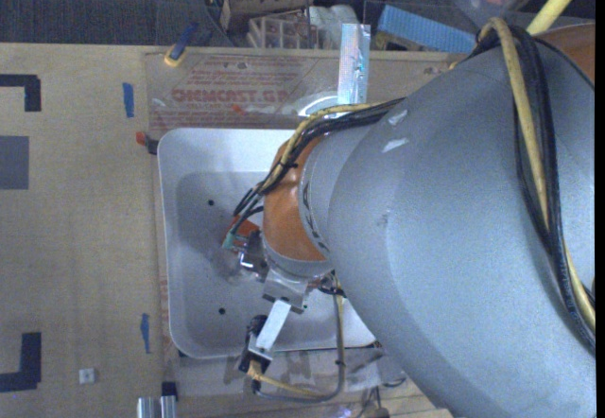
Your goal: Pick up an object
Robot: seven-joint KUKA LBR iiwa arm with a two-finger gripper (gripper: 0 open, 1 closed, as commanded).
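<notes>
Mostly the grey arm (444, 217) fills the right and middle of the camera view, its orange band (284, 227) hanging over the middle of the white bin (189, 180) that sits on the pale wooden surface (76, 246). Below the band, the tool (241, 255) is low over the bin floor, left of centre, but the wrist and a bundle of dark and yellow cables (284, 156) cover it from above, so I cannot tell whether it is apart, together, or clamped on anything. Just at its upper left edge is a small orange-red object (236, 233), touching or very close to the tool. It is too small and too far hidden to say what it is, or even to be sure it is a loose item and not part of the wrist. If it is the thing to pick up, it looks small and probably light, so weight should not matter. The likelier trouble is that it slides on the smooth white plastic or tips out of a shallow grip. Its stiffness and surface cannot be read from here. A hold across its narrowest width, low and near its middle, seems the safest choice, with the tool squared over it first.
</notes>
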